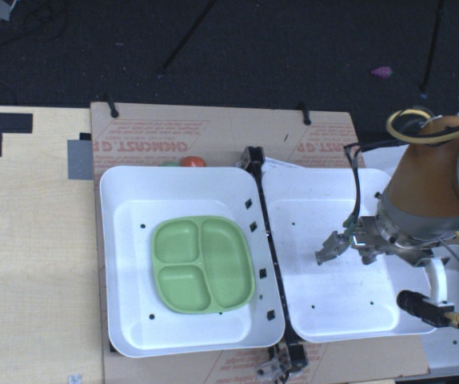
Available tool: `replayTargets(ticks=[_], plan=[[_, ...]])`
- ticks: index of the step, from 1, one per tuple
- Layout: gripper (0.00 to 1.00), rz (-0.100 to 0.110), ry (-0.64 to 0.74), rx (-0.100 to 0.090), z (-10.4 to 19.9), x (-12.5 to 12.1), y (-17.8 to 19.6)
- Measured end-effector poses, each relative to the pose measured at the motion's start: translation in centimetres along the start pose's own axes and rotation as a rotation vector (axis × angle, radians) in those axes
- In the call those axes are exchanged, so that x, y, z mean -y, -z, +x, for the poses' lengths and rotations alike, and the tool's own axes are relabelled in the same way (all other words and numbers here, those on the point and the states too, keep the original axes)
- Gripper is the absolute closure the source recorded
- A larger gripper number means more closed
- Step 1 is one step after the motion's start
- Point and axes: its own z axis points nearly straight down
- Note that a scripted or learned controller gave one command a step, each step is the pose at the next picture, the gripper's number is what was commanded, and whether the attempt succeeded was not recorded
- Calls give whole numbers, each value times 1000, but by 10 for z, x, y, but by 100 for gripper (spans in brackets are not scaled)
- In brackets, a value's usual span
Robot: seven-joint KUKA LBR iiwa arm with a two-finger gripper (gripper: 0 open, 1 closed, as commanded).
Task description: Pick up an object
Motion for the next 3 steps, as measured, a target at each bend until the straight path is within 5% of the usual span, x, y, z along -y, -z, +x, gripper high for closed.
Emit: replayTargets(ticks=[2, 3], plan=[[0, -3, 0, 0, -8, -1, -104], [100, -4, -6, 0, -9, -1, -92]])
